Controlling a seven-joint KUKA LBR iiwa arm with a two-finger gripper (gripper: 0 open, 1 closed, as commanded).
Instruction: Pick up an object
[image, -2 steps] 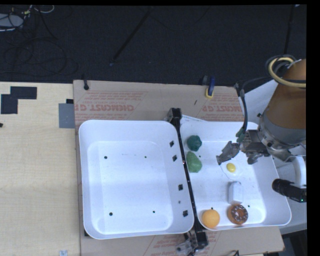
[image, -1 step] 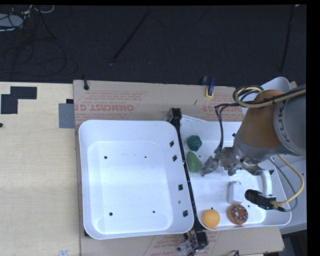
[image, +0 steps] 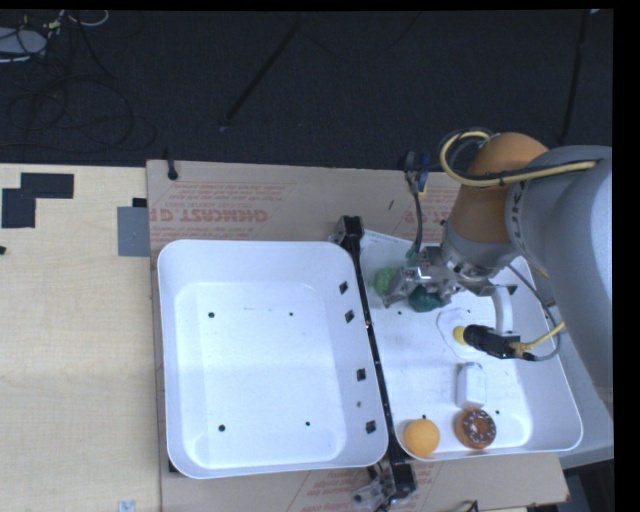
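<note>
White plastic bins: two shallow white plastic bins sit side by side on a brown cardboard sheet (image: 250, 205), which lies on a pale wooden counter (image: 70, 330).
Bin on the view's left (image: 180, 300): its floor shows a few small dark marks.
Bin on the view's right (image: 545, 400): it carries all the loose things.
Arm: a grey robot arm with an orange band (image: 570, 220) reaches in over the right bin's far edge.
Jaws: they are low over the far-left corner of the right bin. Their metal parts crowd together, so I cannot tell whether they are open or closed.
Likely target: a small dark teal lump (image: 428, 297) lies at the tip of the jaws, on the side toward the bin's near edge. It is touching them or just beneath them. It is not seen between them, so no grip can be claimed.
Neighbour: a pale green rounded lump (image: 386, 279) sits just beside the jaws, toward the bin's left edge.
Well apart: an orange ball (image: 421, 436) rests in the near-left corner, and a brown speckled ring doughnut (image: 476, 427) is just beside it. A white rectangular block (image: 468, 383) sits a little farther in from the near edge.
Key relation: the teal lump looks nearest, so a straight descent or a closing of the jaws would probably suit. The green lump might crowd that grasp.
Long axis: the teal lump is too small to show one.
</note>
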